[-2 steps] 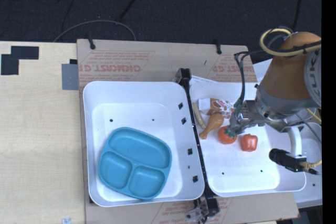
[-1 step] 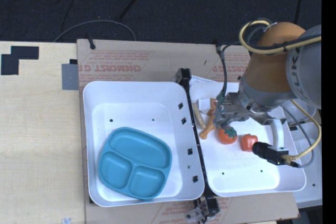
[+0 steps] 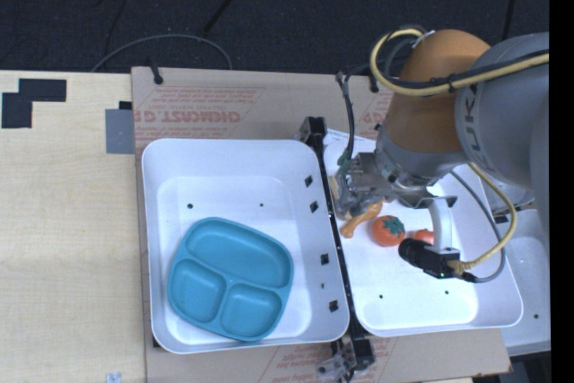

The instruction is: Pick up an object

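Note:
My gripper (image 3: pixel 357 193) is low in the right bin (image 3: pixel 421 309), near its upper left corner, under the grey and orange wrist. Right below it lies a thin orange-yellow piece (image 3: pixel 361 219), touching or just under the fingers. An orange tomato-like ball (image 3: pixel 388 230) with a green top rests just to the right of that piece. A small red thing (image 3: pixel 422 237) peeks out beside the ball, partly behind a black cable fitting (image 3: pixel 429 256).
The left bin (image 3: pixel 179 166) holds a blue divided plate (image 3: pixel 231 278) at its lower middle. A black divider (image 3: pixel 328 238) runs between the two bins. The arm's body covers the upper right of the right bin. Cables loop from the wrist over the bin's right side.

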Tool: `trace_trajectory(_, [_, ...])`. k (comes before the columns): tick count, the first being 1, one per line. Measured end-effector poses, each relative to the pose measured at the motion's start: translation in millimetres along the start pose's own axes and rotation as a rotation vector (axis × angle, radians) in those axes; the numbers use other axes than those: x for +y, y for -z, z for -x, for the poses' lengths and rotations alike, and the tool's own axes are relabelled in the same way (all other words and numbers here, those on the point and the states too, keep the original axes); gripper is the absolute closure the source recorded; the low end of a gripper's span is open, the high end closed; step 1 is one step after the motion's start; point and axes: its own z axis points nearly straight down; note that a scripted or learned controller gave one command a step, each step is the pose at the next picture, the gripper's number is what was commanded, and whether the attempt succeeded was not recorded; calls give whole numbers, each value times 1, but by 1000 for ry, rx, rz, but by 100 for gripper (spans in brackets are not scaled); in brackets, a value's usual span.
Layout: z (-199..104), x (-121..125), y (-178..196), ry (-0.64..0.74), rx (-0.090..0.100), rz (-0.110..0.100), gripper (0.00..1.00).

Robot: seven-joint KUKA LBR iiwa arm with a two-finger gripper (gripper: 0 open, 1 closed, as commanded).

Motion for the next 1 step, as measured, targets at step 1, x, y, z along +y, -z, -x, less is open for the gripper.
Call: trace_trajectory(1, [-55,19,7,2,0,1,100])
